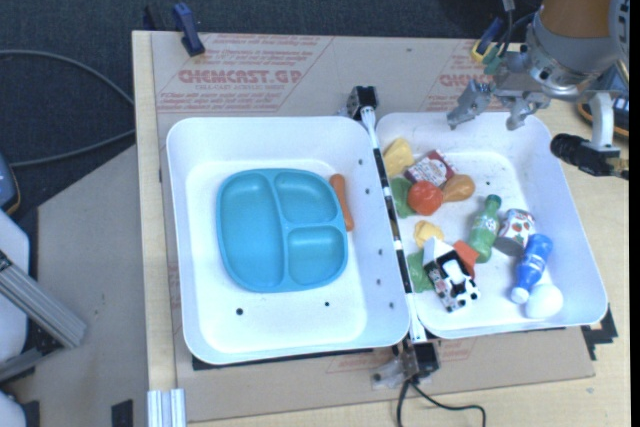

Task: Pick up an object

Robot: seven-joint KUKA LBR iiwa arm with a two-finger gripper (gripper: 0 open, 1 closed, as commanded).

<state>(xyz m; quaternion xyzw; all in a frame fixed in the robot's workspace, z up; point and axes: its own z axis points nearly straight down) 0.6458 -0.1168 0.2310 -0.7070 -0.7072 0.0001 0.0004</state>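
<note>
My gripper (492, 110) hangs above the far edge of the right bin (575, 215), open, with nothing between its fingers. Below it the right bin holds a pile of small toys: a yellow piece (398, 155), a red packet (431, 168), a red tomato (424, 199), an orange piece (459, 186), a green bottle (484, 227), a blue and white bottle (530, 267) and a black and white cow (455, 281). An orange carrot (342, 200) lies in the left bin beside the blue tray (282, 227).
The blue divided tray sits in the middle of the left bin (200, 165). A black clip (361, 100) joins the two bins at the far side, another (420, 355) at the near side. A blue clamp (187, 27) sits on the bench's far left corner.
</note>
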